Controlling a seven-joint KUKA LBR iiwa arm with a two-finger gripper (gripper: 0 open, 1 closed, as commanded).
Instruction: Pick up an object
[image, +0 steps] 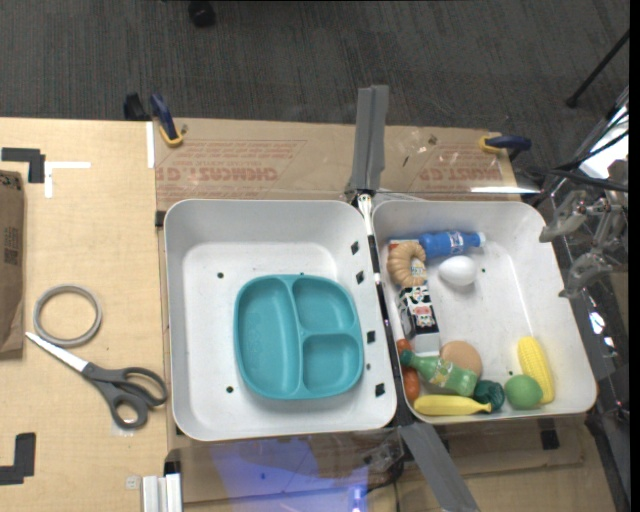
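I'm taking the cow-patterned carton (421, 309) as my reference; it lies lengthwise against the left wall of the right bin (566, 300). Touching its far end is a tan pastry (407, 262), and beyond that, up and to the right, a blue bottle (451, 241) lies on its side. A white egg (458, 271) sits just right of the carton's far end. Past its near end there is a peach-coloured ball (461, 356), with a green bottle (448, 377) and a banana (450, 405) nearer still. Well to the right of the carton's near end I see a corn cob (536, 367) with a green lime (522, 391) beside it. Left of the carton, over the bin wall, a teal divided plate (298, 335) lies in the left bin (190, 300). Far right of the carton, over the right bin's rim, is the gripper (582, 236), blurred among grey hardware; I cannot tell how its jaws stand, and I see nothing held in it
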